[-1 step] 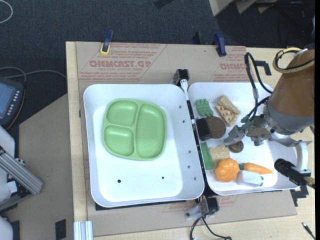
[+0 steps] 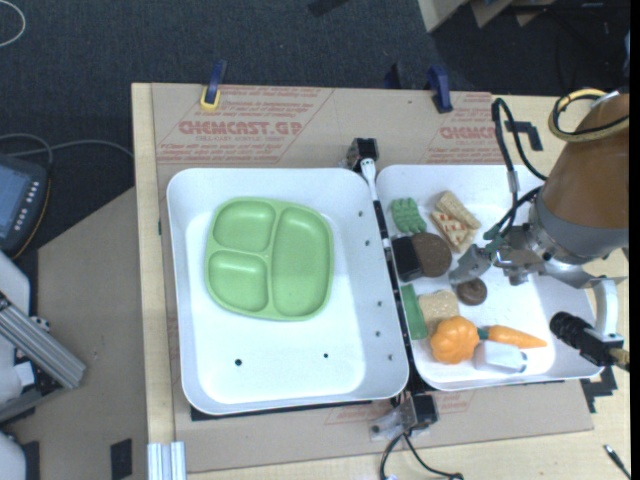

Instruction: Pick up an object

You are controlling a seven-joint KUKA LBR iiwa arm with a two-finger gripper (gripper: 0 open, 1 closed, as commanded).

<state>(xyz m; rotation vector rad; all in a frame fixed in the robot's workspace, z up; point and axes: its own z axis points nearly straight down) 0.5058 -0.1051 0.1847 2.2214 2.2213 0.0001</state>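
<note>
Progress looks slight so far: nothing is lifted, and every object lies on the floor of the right bin (image 2: 560, 368). Taking the orange pumpkin (image 2: 454, 339) near that bin's front edge as the landmark, the carrot (image 2: 514, 337) lies just to its right, touching or nearly so, with a white piece (image 2: 503, 359) below the carrot. A tan block (image 2: 437, 306) sits just above the pumpkin, and a green strip (image 2: 412, 311) stands to the upper left of it, along the bin's left wall. Farther up from the pumpkin come a dark brown round thing (image 2: 432, 254) with a black block (image 2: 406, 258) beside it, then a green toy (image 2: 405, 214) and a waffle-like cracker (image 2: 454, 219) at the back. A small brown ball (image 2: 471, 291) lies up and to the right of the pumpkin.

The gripper (image 2: 478, 265) hangs just above that small ball, between it and the cracker. Whether its tips are apart or together I cannot tell; the metal parts blur into one another, and no object shows between them.

My judgement is that the arm is at the approach or descent stage, with the small ball or the dark round thing the likeliest target. Closing on something, lifting it clear and holding it are all left to do. The green tray (image 2: 270, 258), far left of the pumpkin in the other bin (image 2: 200, 358), plays no part.
</note>
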